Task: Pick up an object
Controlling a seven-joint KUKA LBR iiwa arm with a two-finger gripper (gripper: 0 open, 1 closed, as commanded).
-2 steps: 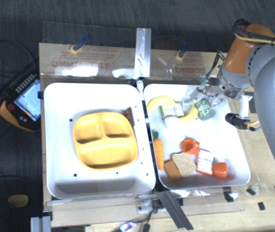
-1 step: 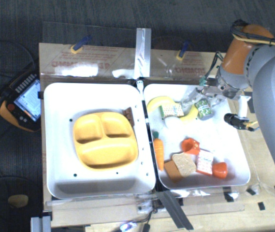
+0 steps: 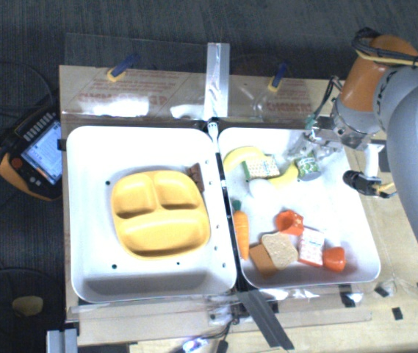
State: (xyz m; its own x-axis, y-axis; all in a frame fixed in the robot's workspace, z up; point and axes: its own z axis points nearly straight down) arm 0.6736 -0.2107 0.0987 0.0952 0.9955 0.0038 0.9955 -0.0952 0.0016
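1. We see the arm (image 3: 374, 72) reaching in from the right, with its orange band above the wrist, over the far right corner of the right bin (image 3: 363, 230).
2. The gripper (image 3: 305, 157) hangs low in this corner, just beside a small green object (image 3: 308, 167); we cannot tell whether they touch.
3. We cannot tell if the claw is open or closed, because this part is too small and blurred.
4. Near the gripper, to its left, lies a yellow banana (image 3: 242, 156), and a small green and white box (image 3: 261, 169) lies on it.
5. In the near part of the right bin we see a slice of bread (image 3: 279, 249), a red piece (image 3: 289, 221), a red and white carton (image 3: 311, 247) and a small orange-red block (image 3: 334, 258), all close together.
6. An orange carrot (image 3: 241, 233) lies along the left wall of this bin.
7. The left bin (image 3: 91, 271) holds a yellow tray (image 3: 160, 211) with compartments, and a small brown piece (image 3: 195, 173) touches its far right corner.
8. A handheld controller with a screen (image 3: 38, 153) lies on the floor left of the bench.
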